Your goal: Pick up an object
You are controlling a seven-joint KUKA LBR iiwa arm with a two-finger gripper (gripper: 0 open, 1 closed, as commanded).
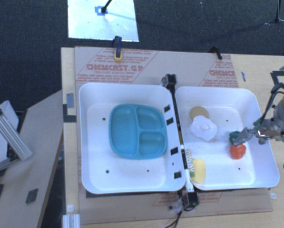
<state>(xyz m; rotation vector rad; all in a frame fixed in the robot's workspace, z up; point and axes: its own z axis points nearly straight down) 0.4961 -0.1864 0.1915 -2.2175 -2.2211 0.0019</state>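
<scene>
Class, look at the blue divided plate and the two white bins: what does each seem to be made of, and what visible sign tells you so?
Blue plate: probably moulded plastic, one even colour, soft sheen, rounded compartment walls. Bins: likely thin formed plastic, glossy white with rounded corners and rims.

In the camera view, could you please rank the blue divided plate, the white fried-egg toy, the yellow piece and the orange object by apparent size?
1. blue divided plate, by far the largest
2. white fried-egg toy
3. yellow piece
4. orange object, though it looks close to the yellow piece, so that order is unsure
</scene>
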